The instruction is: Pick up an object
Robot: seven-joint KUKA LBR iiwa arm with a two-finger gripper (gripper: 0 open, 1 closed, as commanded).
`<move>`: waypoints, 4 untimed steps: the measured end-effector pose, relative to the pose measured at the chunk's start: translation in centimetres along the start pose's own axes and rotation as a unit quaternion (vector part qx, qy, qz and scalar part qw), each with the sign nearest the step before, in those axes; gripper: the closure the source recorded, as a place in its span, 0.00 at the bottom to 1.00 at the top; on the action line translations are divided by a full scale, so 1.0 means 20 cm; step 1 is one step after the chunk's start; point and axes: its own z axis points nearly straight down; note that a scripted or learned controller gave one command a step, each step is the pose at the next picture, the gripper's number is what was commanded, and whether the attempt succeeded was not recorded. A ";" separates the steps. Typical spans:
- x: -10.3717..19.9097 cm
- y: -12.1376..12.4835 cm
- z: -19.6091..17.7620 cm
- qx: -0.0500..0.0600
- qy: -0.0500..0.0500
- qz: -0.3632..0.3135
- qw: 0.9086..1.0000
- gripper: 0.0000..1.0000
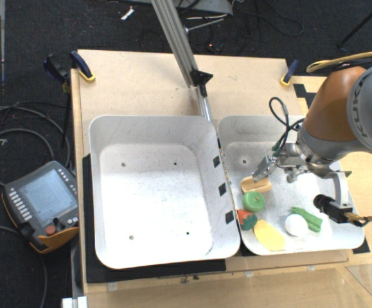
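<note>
Tan wedge-shaped foam block under the end effector looks light and soft, best pinched across its narrow sides; finger state indiscernible.

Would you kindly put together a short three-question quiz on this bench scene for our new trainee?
1. True or false: the left bin holds most of the objects.
2. Which object lies closest to the gripper? A) tan block B) white ball C) yellow piece
3. Fill in: the green round piece lies just below the ____ block in the camera view.

Key
1. False; the objects lie in the right bin.
2. A
3. tan
</note>
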 end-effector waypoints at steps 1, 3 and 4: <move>0.00 0.01 0.22 -0.005 -0.001 0.001 1.000 0.00; -0.05 0.01 -0.09 -0.006 -0.002 0.001 1.000 1.00; 0.00 0.01 -0.33 -0.006 -0.001 -0.002 1.000 1.00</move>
